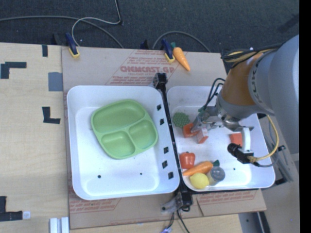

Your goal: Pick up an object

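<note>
My gripper (pixel 200 124) is low in the right bin (pixel 252 178), at its left-middle part. It sits right over a small red-orange block (pixel 189 129) and a red piece (pixel 202 138), which show at its tip. A green knobbly toy (pixel 181 118) lies just to the left of it. Nearer the front of the bin are a red pepper (pixel 187 158), an orange carrot (pixel 197 169), a yellow lemon (pixel 199 180) and a grey round object (pixel 216 174). An orange piece (pixel 235 139) lies to the right, beside the wrist.
The left bin (pixel 80 169) holds a green divided plate (pixel 124 128). A black divider with clips (pixel 166 130) runs between the bins. Another carrot (pixel 181 58) lies on the cardboard behind the bins. Cables trail from the arm (pixel 262 81) over the right bin's right side.
</note>
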